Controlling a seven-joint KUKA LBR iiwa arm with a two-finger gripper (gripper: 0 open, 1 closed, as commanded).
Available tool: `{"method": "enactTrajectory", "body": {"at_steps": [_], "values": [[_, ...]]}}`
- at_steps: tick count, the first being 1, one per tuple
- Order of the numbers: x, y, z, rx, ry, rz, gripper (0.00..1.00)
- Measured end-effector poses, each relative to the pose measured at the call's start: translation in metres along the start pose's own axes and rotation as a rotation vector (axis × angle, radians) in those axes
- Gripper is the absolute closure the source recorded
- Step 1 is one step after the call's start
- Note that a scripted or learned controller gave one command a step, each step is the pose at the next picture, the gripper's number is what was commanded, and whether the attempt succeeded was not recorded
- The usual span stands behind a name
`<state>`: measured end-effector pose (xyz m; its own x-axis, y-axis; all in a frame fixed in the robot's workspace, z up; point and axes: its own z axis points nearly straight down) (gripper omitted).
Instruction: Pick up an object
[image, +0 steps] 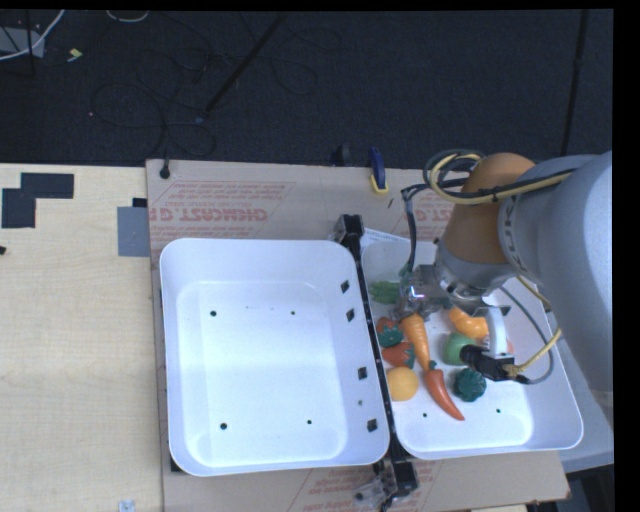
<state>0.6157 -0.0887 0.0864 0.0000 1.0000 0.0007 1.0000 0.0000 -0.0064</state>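
Note:
Small toy foods lie together in the right bin: an orange carrot, a red chili, a yellow ball, a dark green broccoli, a light green round piece, an orange piece and a flat green leaf. My gripper reaches down from the orange-banded wrist into the back of this bin. It sits just above the top of the carrot, between the leaf and the orange piece. The wrist hides what lies directly under it.
The left bin stands beside the right one, with a black divider rail between them. Both rest on a cardboard sheet. Cables loop off the wrist over the right bin.

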Motion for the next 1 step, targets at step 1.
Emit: {"method": "enactTrajectory", "body": {"at_steps": [1], "values": [[0.0448, 0.0308, -0.1088, -0.017, 0.001, -0.006, 1.00]]}}
